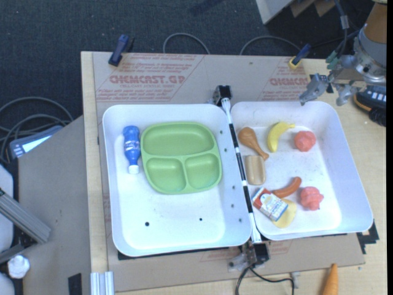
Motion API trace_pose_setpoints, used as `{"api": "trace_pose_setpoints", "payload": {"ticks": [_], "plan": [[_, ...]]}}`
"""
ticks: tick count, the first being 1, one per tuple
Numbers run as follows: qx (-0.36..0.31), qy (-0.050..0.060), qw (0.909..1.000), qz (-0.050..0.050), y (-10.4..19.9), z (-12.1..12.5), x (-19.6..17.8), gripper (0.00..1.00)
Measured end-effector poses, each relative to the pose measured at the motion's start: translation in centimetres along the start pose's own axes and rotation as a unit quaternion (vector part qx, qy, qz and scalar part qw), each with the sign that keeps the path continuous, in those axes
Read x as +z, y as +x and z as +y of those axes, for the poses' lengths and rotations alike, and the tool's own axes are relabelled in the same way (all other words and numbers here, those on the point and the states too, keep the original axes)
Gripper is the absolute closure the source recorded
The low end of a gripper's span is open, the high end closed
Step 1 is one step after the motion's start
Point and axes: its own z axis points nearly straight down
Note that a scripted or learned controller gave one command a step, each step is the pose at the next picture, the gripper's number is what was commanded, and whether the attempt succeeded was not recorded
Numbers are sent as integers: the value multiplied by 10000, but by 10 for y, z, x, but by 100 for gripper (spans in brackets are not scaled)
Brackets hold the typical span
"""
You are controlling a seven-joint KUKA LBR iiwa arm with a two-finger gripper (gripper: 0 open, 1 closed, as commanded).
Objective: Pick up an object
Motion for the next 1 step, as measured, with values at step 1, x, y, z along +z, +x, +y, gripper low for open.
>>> {"api": "trace_pose_setpoints", "payload": {"ticks": [1], "plan": [[3, 2, 10000, 0, 8, -14, 114, 0]]}}
